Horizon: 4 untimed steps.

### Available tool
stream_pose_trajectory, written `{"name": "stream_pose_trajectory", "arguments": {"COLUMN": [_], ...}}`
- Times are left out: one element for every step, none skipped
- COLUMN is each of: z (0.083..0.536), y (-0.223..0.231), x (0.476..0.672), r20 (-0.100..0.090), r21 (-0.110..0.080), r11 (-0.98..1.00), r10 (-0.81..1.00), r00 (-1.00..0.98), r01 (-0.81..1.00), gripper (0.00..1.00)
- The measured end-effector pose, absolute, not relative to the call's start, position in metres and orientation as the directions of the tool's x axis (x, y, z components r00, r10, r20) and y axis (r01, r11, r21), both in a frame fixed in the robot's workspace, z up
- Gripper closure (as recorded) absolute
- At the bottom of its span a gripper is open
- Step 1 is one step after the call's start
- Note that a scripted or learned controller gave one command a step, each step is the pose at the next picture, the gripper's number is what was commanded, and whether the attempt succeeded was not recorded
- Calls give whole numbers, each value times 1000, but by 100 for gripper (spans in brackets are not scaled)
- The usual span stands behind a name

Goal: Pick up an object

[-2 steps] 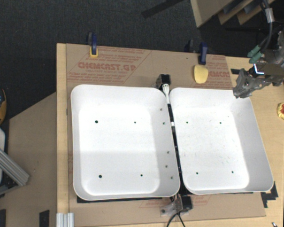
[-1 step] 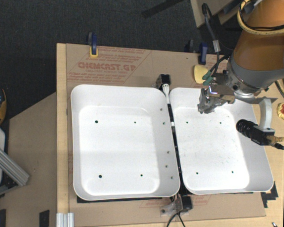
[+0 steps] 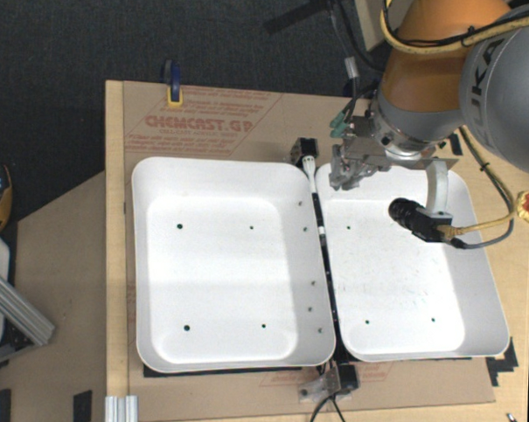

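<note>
- The one pincer (image 3: 345,176) hangs below the grey wrist, over the far left corner of the right bin (image 3: 471,293), close to the rim where the two bins meet. Whether it is apart or together I cannot tell; nothing can be seen clamped in it.
- One arm (image 3: 437,73) reaches in from the upper right, its orange band above the grey wrist.
- One black cylinder-shaped fitting (image 3: 417,219) juts from a pale bracket beside the wrist, over the right bin's far half, with one yellowish cable (image 3: 487,229) running off it to the right.
- Two shallow white bins lie side by side, rims touching; the left bin (image 3: 148,271) is the wider in this view.
- Four small dark dots mark the left bin's floor; three can be counted in the right bin.
- Where the object to be picked lies, I cannot tell from this view.
- One brown cardboard sheet (image 3: 207,116) with red print lies under both bins.
- One blue and yellow clamp (image 3: 172,81) grips the sheet's far edge.
- Two small black clips sit at the seam between the bins: a far clip (image 3: 303,151) and a near clip (image 3: 343,376).
</note>
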State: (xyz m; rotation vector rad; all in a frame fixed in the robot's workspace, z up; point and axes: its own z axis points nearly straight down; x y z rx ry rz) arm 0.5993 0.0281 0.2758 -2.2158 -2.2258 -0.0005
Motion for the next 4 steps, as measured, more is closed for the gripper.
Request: {"name": "stream_pose_trajectory", "arguments": {"z": [316, 294, 330, 342], "y": [26, 76, 51, 32], "x": [624, 668, 652, 639], "r20": [-1, 1, -1, 0], "r21": [6, 3, 6, 1], "r11": [2, 5, -2, -2], "r10": [1000, 1000, 1000, 1000], "r00": [-2, -5, 2, 2], "r01": [1000, 1000, 1000, 1000], "gripper": [100, 100, 100, 100]}}
